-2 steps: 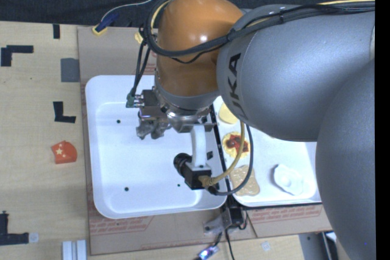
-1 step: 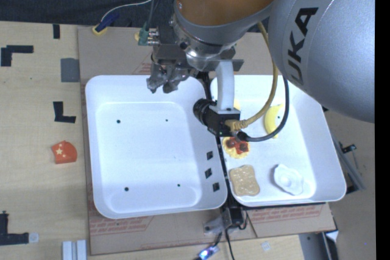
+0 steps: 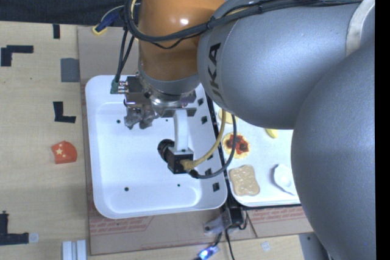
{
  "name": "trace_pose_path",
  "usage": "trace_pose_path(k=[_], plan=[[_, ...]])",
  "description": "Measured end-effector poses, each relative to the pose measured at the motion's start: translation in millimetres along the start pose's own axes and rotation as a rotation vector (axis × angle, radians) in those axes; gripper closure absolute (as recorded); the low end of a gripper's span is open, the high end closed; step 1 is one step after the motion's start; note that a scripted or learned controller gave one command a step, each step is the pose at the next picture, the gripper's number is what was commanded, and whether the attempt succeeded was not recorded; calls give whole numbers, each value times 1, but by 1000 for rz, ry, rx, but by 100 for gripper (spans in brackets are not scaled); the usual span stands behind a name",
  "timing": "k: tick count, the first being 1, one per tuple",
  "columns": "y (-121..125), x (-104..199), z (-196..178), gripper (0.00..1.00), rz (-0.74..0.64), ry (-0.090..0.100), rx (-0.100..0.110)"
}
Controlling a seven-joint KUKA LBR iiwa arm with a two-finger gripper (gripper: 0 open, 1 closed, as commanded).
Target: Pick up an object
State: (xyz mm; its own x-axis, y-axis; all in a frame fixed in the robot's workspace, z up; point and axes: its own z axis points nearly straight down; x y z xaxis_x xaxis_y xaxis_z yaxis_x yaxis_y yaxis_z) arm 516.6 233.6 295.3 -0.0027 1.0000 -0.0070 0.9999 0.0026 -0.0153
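My gripper (image 3: 139,111) hangs over the left bin (image 3: 103,192), in its upper part, a bit left of the middle of the frame. I see it from above and it looks small and dark, so I cannot tell how far my jaws are open or if they hold anything. My big grey arm (image 3: 286,70) comes in from the right, with its orange band (image 3: 173,15) at the top middle, and it hides much of the right bin (image 3: 265,158). The things to pick lie in that bin, low and right of the middle: a tan piece of toast (image 3: 244,180); a round yellow and red thing (image 3: 236,144) just above it; a white thing (image 3: 283,177) to its right. A small red thing (image 3: 64,152) lies on the bench (image 3: 30,106) at the far left, outside both bins, well apart from my gripper.
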Motion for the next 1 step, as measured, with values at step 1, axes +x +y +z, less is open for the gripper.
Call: trace_pose_path(k=[1], plan=[[68,-1,-9,100,3,6,-16]])
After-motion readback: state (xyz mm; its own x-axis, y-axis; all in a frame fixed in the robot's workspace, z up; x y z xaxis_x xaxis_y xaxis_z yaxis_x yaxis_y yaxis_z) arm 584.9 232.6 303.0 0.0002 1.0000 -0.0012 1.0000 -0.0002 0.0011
